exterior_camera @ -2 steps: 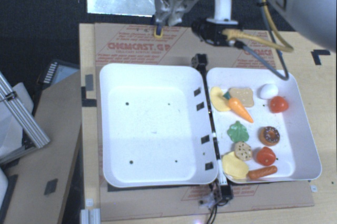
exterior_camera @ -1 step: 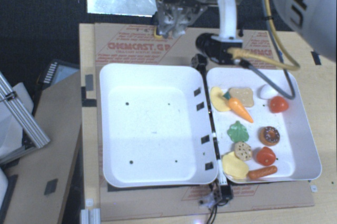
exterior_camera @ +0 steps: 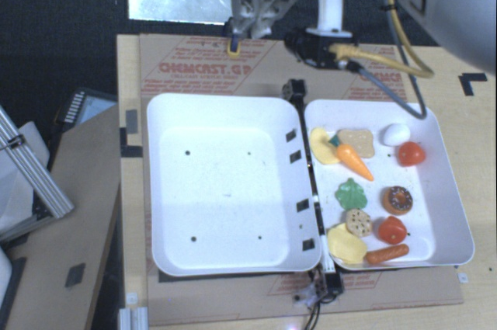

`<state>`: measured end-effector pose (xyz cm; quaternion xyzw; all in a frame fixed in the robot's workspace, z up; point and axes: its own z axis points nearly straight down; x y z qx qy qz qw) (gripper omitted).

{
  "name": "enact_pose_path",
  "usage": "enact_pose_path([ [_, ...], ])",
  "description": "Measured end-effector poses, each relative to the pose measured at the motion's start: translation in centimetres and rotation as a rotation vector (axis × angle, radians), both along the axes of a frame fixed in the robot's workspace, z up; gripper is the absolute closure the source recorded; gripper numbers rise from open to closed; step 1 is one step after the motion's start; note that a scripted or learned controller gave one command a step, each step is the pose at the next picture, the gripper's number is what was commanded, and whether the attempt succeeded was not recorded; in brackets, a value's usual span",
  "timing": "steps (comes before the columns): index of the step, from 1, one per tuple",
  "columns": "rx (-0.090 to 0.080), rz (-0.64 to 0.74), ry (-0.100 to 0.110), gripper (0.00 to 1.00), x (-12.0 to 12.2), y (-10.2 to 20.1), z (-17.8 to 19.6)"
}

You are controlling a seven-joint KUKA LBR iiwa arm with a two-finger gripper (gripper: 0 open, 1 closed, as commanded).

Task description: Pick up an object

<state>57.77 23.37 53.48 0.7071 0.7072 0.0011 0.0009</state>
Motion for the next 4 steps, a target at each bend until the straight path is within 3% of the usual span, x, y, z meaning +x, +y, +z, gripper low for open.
enact_pose_path([
  [1,-0.001,-0.001,0.000,1.00,3.1,0.0,0.0],
  [2,0.001,0.000,-0.004,1.00,8.7,0.0,0.1],
  [4,-0.001,0.002,0.001,1.00,8.0,0.0,0.0],
])
